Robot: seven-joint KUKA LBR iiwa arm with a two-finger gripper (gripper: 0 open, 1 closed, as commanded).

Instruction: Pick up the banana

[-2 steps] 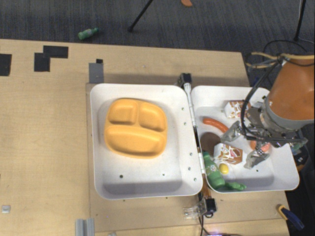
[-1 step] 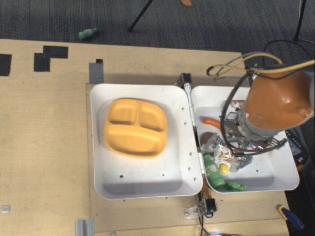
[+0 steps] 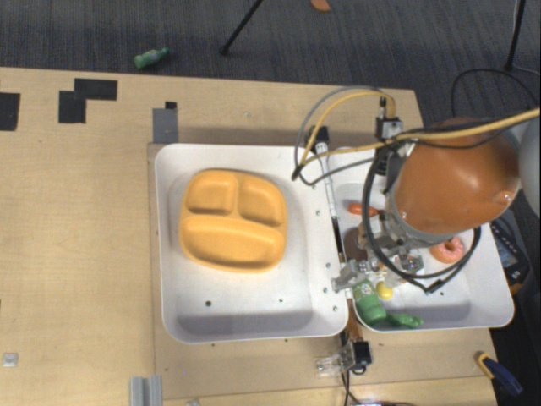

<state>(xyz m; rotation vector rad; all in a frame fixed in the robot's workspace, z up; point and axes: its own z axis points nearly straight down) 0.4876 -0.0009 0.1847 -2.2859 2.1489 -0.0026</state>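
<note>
Yellow tray [image 3: 232, 220] fills the left bin [image 3: 169, 252]. The gripper [image 3: 369, 275] hangs low in the right bin [image 3: 486, 307] over green toys [image 3: 385, 311].

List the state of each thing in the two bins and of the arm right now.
Yellow tray: lying flat in the left bin, compartments bare.
Arm: reaching down over the right bin, hiding much of it.
Green toy: lying at the right bin's near edge, partly covered.
Pink ring: lying in the right bin, half hidden by the arm.
Banana: can't be made out.
</note>
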